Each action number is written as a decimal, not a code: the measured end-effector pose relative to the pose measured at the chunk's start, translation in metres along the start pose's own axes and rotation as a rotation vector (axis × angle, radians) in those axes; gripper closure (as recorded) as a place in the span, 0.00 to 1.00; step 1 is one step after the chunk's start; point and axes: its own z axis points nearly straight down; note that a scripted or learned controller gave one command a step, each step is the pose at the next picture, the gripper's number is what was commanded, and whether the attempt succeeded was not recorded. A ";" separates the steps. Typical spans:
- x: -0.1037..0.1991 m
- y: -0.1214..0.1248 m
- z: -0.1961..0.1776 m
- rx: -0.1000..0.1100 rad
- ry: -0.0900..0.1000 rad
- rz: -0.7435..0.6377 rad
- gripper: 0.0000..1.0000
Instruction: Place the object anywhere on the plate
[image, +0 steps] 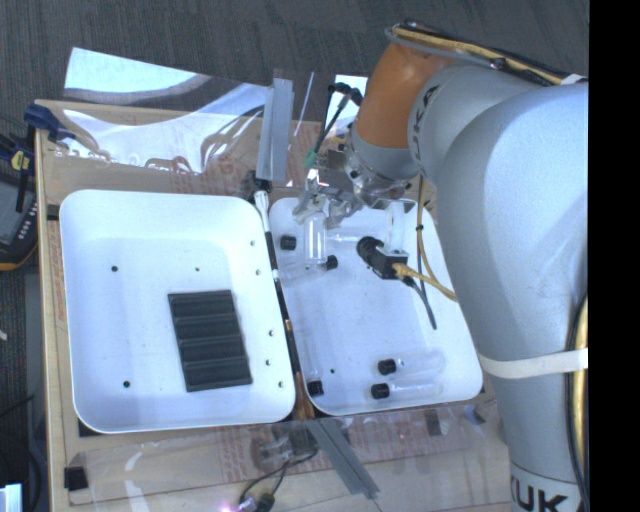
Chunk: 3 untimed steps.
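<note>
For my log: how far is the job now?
Done: nothing yet; the dark plate in the left bin carries no object. In hand: the gripper is low over the right bin, far end. Left: grasp an object, put it on the plate.

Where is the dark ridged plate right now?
The dark ridged plate lies flat in the left white bin, toward its lower middle, near the wall shared with the right bin.

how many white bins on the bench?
2. The left bin holds a dark ribbed plate; the right bin sits beside it, its far corner partly covered by the arm.
</note>
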 end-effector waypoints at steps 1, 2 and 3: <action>0.002 0.000 -0.010 0.002 0.001 -0.008 1.00; 0.109 -0.046 0.001 0.003 -0.001 0.096 1.00; 0.205 -0.094 0.056 0.004 -0.003 0.243 1.00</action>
